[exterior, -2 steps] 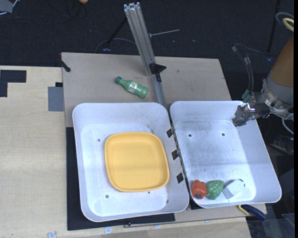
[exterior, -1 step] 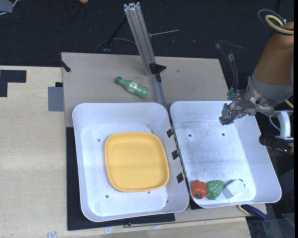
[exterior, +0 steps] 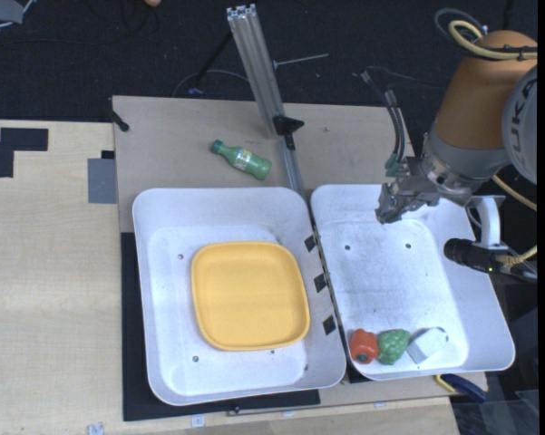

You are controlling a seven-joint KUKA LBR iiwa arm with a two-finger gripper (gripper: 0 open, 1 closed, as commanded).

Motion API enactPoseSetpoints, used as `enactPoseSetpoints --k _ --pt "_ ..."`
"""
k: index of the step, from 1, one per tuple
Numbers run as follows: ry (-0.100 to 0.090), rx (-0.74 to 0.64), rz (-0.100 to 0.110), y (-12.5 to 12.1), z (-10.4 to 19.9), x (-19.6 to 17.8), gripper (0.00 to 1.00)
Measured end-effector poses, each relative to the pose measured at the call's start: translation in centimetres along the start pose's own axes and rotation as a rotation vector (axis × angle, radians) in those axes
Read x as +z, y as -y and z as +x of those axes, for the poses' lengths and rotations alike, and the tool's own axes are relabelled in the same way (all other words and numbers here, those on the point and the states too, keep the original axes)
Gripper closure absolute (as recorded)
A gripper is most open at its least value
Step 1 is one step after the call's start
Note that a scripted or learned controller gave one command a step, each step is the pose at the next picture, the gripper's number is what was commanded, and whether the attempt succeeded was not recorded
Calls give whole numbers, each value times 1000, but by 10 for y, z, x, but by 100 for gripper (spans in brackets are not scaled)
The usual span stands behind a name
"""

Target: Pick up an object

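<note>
Hovering at the far end of the right-hand shallow white bin (exterior: 408, 270): the dark two-finger gripper (exterior: 390, 208), apparently with nothing in it. Cannot tell whether apart or together; too small and dark against the bin wall.

Candidates for picking sit well apart from it, clustered in the near corner of that same bin: a small red-orange rounded object (exterior: 363, 345), touching a bumpy green lump (exterior: 393, 345), with a pale grey-white block (exterior: 427, 343) just beside.

Best approach, as a judgement: travel toward the near corner, then descend straight down over one object only. The grey-white block at the cluster's end probably offers the most room on one side. Worth turning the wrist so nothing neighbouring gets pinched, and watching the bin rim.

Less suitable: the flat yellow square plastic plate (exterior: 250, 294) in the left-hand white bin (exterior: 154, 243), and the small green bottle (exterior: 241, 159) lying on the counter (exterior: 345, 148).
</note>
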State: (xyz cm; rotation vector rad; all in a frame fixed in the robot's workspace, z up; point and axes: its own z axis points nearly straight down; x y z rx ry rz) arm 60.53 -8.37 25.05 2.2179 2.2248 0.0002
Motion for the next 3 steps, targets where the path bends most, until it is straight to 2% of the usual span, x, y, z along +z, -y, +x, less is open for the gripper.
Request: enactPoseSetpoints --k 3 --pt "-1 0 1 -33 147 2 100"
